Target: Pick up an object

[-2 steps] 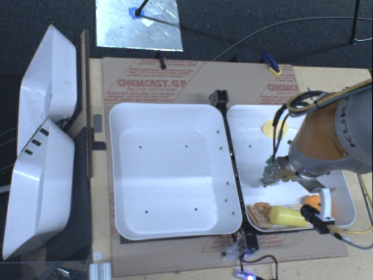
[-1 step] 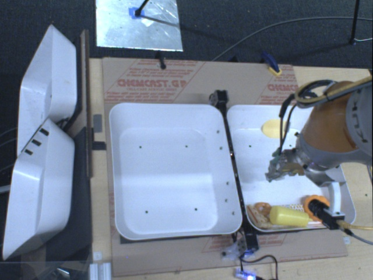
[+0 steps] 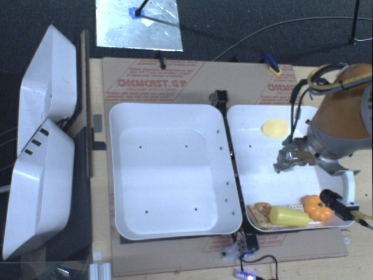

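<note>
Over the floor of the right shallow white bin (image 3: 256, 174), the tool (image 3: 287, 159) hangs with nothing seen in its hold.
How far the tool is open cannot be told from this slant. Beyond it, toward the bin's far wall, lies a pale yellow flat disc (image 3: 274, 128), near but apart. Well apart on its near side, along the front wall, sit a yellow oblong plastic piece (image 3: 288, 216), a small orange pumpkin-shaped toy (image 3: 315, 207) at that piece's right end, and a brown knotted piece (image 3: 260, 209) at its left. The other shallow white bin (image 3: 125, 156) stands on the bench (image 3: 145, 80) at the view's left.
</note>
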`<act>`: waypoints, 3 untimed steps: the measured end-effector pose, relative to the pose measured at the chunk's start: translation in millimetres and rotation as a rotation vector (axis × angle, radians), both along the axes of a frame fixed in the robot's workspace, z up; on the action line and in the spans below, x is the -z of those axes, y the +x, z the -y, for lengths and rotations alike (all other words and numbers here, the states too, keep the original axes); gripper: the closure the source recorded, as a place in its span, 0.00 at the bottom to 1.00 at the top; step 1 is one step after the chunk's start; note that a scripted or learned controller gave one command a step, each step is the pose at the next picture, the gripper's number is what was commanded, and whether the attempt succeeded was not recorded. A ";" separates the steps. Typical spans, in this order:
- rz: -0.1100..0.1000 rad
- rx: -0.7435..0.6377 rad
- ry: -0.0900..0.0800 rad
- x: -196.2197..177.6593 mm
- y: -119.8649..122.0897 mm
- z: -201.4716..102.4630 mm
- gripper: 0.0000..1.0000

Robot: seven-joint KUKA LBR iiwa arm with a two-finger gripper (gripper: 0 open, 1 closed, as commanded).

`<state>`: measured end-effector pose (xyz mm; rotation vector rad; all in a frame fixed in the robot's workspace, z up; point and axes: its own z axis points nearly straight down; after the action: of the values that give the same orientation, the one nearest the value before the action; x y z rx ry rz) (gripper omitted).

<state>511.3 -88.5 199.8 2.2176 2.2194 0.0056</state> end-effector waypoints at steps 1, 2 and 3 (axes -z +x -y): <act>-0.004 -0.003 0.000 5.8 19.4 -45.5 1.00; -0.004 -0.004 0.002 4.6 32.0 -96.9 1.00; -0.005 -0.004 0.002 7.8 53.3 -144.6 1.00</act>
<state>564.5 56.1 192.0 2.2163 2.2271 0.0022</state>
